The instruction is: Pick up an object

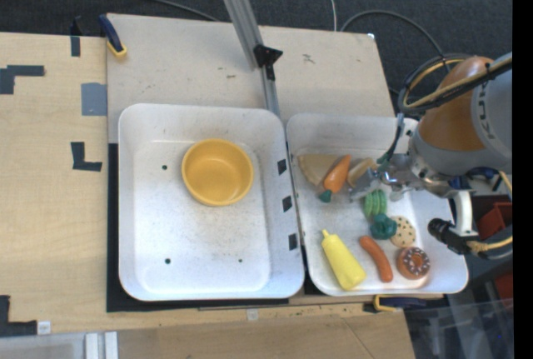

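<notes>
Bowl [217,172] in left bin [141,207]

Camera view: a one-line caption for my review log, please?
KUKA end effector low over right bin of toy food, beside the carrot; yellow bowl in left bin.

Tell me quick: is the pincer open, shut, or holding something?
Pincer: cannot be told. It sits low in the right bin, among the toy food beside the carrot and a green piece.

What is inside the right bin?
The right bin holds a carrot on a tan wedge, a green toy, a yellow bottle, a sausage, a cookie and a donut. The hand covers whatever lies under it.
</notes>
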